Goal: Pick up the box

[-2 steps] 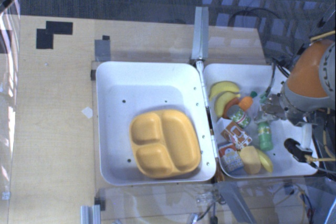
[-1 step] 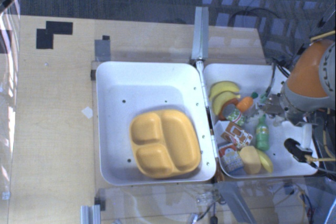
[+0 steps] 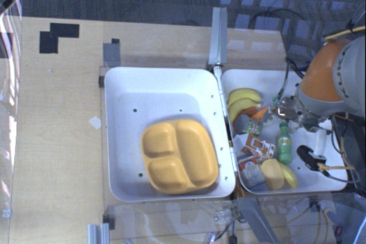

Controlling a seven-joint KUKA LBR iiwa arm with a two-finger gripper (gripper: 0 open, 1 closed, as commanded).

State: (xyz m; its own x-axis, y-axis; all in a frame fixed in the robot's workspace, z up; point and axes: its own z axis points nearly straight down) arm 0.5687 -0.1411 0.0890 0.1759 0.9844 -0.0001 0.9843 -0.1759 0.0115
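1. Claw (image 3: 279, 111) hangs over the right bin (image 3: 329, 180) near the bananas (image 3: 243, 101); I cannot tell its state.
2. Left bin (image 3: 123, 123) holds a yellow tray (image 3: 179, 155).
3. Box (image 3: 258, 148) lies in the right bin, beside a green bottle (image 3: 284, 144).

The arm (image 3: 337, 74) is running off the right edge, hiding its gripper's fingers and overlapping the right bin's (image 3: 260, 80) far corner.
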